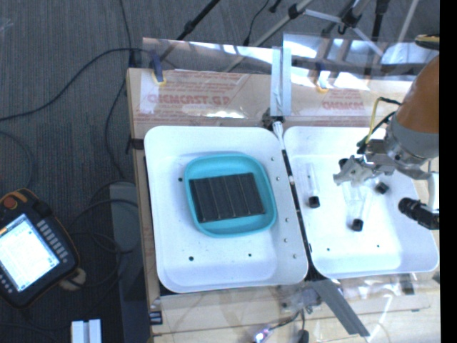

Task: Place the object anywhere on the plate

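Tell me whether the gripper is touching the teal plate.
Apart. The camera view shows the gripper over the right bin, while the teal plate lies in the left bin, with the bin walls between them.

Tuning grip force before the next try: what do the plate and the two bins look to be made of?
The plate: probably plastic, smooth turquoise with soft rounded edges; its dark ribbed centre could be a rubbery or metal insert, unclear. The left bin and right bin: likely moulded white plastic, matte, with rounded corners and a few small dark holes.

Illumination is bright and even. Strong glare washes the clear panel (214, 56) toward 12 o'clock. The white bins (214, 263) approach overexposure; shadows are faint. Focus is slightly soft overall, with coarse grain on the dark floor (64, 63).
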{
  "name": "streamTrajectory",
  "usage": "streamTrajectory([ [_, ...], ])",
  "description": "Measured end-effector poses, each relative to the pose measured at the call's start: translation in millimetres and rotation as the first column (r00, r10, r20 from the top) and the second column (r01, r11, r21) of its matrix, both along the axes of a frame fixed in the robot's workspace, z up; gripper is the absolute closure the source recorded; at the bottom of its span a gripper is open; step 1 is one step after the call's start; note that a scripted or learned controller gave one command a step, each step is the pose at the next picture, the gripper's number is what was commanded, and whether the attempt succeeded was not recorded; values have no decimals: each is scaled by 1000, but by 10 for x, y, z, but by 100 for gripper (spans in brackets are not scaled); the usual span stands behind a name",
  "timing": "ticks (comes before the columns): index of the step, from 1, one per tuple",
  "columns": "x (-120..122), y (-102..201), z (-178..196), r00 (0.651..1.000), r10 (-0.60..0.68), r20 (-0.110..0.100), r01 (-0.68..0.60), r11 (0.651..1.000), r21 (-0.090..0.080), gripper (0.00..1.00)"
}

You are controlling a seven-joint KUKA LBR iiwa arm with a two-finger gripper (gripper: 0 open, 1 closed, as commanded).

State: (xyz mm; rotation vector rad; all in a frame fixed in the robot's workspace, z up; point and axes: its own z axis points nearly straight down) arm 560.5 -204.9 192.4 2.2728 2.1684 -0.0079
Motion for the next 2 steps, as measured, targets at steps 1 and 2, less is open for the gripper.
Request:
streamTrajectory([
  [1,1,883,109,974,226,1,-226,974,4,100],
  [2,1,882,109,974,226,2,-226,974,4,0],
])
